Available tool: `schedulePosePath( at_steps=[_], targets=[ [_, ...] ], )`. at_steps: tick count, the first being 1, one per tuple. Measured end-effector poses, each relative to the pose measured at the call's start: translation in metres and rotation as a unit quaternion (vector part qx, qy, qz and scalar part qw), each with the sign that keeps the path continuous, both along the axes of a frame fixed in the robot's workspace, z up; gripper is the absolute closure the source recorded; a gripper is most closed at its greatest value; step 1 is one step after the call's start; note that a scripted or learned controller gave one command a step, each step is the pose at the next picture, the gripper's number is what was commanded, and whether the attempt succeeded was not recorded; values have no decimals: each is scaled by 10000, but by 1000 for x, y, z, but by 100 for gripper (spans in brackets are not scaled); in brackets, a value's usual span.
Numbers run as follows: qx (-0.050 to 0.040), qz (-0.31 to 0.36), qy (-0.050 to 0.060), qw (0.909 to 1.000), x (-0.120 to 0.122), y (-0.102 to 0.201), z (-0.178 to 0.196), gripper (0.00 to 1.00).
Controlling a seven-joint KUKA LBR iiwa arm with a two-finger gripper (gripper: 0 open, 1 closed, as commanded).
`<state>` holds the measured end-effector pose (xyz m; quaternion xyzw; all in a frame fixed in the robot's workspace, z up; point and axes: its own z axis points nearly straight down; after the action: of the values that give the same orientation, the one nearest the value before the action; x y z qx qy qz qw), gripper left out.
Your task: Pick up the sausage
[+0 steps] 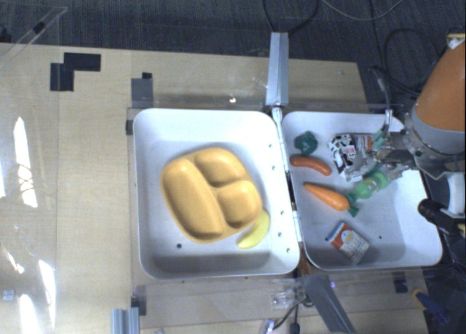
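The sausage [310, 164] is a short red-orange link lying flat in the right bin [408, 249], near its left wall. My gripper [373, 156] hangs over the upper middle of that bin, to the right of the sausage and apart from it. It sits just beside a black-and-white patterned object [341, 148] and above the carrot's green top [368, 184]. Nothing is visibly held.
An orange carrot [328, 196] lies below the sausage. A dark green piece [305, 140] sits above it, and a small printed box [347, 241] lies at the bin's front. The left bin [149, 252] holds a yellow bread loaf [207, 193] and a banana [255, 232].
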<state>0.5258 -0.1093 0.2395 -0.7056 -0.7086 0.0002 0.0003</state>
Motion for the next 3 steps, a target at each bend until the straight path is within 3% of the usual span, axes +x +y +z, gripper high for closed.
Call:
schedulePosePath(
  at_steps=[1, 2, 3],
  targets=[
    [2, 635, -14, 9980, 50, 11, -146, 0],
    [72, 1529, 120, 9881, 121, -15, -155, 0],
    [25, 1525, 63, 9883, 124, -19, -146, 100]
  ],
)
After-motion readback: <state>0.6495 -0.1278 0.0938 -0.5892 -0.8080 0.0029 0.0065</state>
